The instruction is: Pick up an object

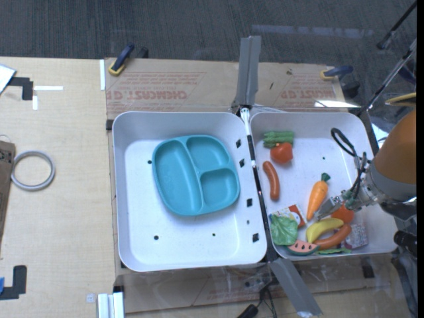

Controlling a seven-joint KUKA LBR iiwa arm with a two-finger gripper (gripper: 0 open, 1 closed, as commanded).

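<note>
Watermelon slice (302,247), one piece, lies nearest, at the front edge of the right bin (301,126). Just behind it are one yellow banana (325,229) and one orange sausage (331,238), both lying with the long axis left to right, the right ends a little higher. One carrot (317,195) stands behind them, its long axis tilted, green top pointing to the back and right. The gripper (339,204) is low just beside the carrot, at its right; I cannot tell how far it is open or if it has anything. Around are one lettuce leaf (284,228), one red sausage (271,179) lying front to back, one tomato (281,152), one green pod (278,137) and one black loop (344,140). The left bin (132,197) holds one blue divided plate (196,174). One tape roll (30,169) lies on the bench, well apart.
</note>
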